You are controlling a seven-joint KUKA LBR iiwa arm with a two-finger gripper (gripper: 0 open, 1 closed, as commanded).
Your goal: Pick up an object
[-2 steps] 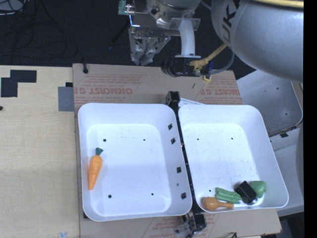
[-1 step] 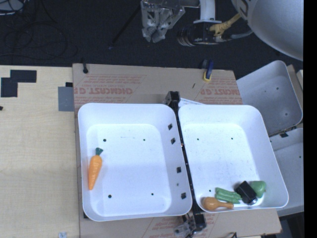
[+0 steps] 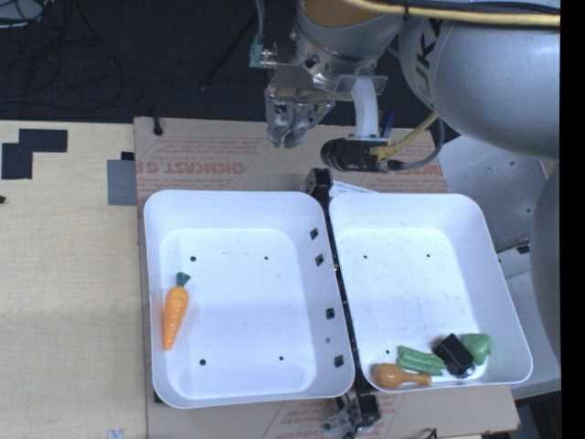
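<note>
An orange toy carrot (image 3: pixel 175 310) with a green top lies at the left side of the left bin (image 3: pixel 233 210). In the near right corner of the right bin (image 3: pixel 411 210) sit a tan pear-shaped toy (image 3: pixel 398 376), a green pea pod (image 3: pixel 420 360), a black block (image 3: pixel 453 354) and a green piece (image 3: pixel 477 344), all bunched together. My gripper (image 3: pixel 291 133) hangs high above the back edge of the left bin, its fingers close together with nothing between them.
A brown cardboard sheet (image 3: pixel 219 158) lies under both bins. A black hinge strip (image 3: pixel 330 273) runs between the bins. The grey arm (image 3: pixel 484 53) crosses the upper right, above the right bin's far corner.
</note>
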